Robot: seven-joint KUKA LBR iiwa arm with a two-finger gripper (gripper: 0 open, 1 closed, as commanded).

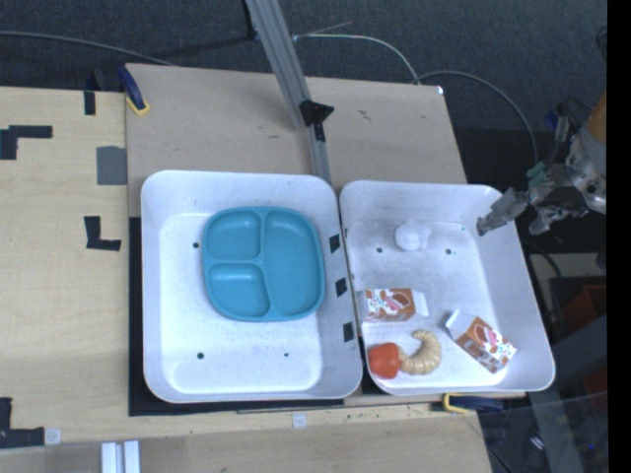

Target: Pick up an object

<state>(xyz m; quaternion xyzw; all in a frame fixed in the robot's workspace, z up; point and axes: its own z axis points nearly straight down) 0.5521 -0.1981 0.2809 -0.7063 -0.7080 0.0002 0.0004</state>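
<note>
- The jaws (515, 212) hang over the right rim of the right bin (523, 264), spread apart with nothing between them.
- In that bin, a white lump (412, 236) lies near its far edge.
- A small carton (392, 304) lies mid-bin; another carton (481, 342) sits toward the near right corner.
- A croissant (424, 354) touches a red tomato (385, 361) at the near edge.
- The left bin (168, 343) holds a blue divided plate (263, 263).

The wooden bench (246, 116) bears 2 white bins side by side — left bin (158, 294), right bin (513, 274)
</note>
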